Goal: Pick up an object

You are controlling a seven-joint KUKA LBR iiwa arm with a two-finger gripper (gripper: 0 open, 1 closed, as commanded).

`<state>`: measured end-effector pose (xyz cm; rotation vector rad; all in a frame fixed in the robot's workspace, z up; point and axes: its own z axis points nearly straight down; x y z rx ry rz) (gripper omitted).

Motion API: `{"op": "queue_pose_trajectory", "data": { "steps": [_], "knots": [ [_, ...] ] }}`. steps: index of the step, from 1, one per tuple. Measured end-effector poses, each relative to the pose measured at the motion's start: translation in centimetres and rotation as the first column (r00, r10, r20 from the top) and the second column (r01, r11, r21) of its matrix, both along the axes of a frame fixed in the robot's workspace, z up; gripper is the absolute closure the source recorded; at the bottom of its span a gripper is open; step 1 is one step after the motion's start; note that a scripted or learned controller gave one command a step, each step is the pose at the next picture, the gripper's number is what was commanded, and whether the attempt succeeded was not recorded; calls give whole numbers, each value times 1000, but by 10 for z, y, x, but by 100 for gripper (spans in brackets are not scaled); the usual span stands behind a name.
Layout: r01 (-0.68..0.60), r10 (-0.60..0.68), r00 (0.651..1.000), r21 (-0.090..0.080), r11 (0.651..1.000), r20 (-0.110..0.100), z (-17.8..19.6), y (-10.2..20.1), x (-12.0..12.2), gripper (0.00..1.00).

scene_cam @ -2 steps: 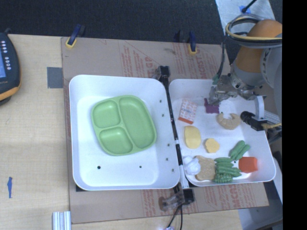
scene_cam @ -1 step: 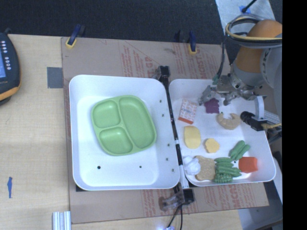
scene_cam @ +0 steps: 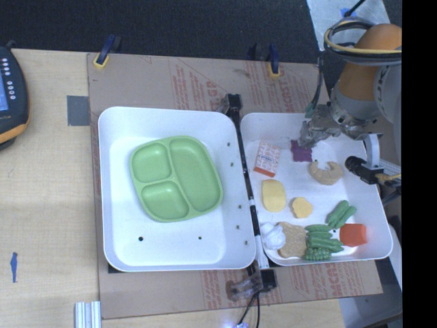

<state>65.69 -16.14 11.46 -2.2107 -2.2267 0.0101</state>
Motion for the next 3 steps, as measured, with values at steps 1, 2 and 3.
{"op": "queue_pose_trajectory", "data": {
  "steps": [1,2,3],
  "knots": [
    [-1,1,1000,0,1000,-1,0,0,0,0],
    [5,-5,1000,1,1000,2,-23,-4,-1,0],
    [4,-4,1000,0,1000,2,-11,-5,0,100]
  ]
}}
